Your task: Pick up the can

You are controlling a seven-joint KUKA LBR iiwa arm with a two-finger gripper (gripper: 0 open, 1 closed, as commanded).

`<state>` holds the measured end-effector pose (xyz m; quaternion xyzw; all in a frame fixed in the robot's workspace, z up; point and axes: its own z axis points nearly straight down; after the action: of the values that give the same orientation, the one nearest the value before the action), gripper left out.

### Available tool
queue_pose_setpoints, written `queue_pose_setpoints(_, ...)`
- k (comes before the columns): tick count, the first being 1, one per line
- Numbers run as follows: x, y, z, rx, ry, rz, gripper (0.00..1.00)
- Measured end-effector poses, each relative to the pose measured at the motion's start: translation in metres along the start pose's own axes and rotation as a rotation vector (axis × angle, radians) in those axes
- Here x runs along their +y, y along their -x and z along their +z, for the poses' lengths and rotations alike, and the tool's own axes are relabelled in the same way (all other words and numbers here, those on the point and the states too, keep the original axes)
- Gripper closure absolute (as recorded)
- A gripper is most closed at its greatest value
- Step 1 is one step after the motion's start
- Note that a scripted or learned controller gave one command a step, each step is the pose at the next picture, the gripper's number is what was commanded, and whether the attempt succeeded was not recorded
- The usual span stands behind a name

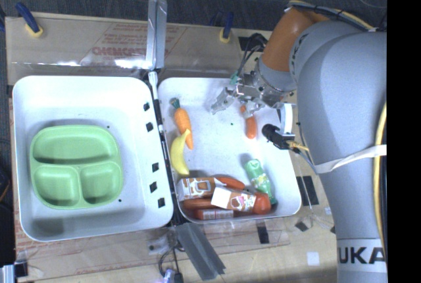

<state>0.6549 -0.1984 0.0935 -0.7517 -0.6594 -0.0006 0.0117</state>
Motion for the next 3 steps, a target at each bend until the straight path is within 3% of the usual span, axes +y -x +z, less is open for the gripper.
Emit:
queue_pose_setpoints(1,-0.053,-0.002,0.002,-0.014,0.014,0.113,0.0)
queue_pose_setpoints(2,-0.1,-0.041,0.005,-0.015,0.013,0.1,0.0)
queue_pose_setpoints(3,-0.092,0.005,0.002,-0.007,0.012,0.178,0.0)
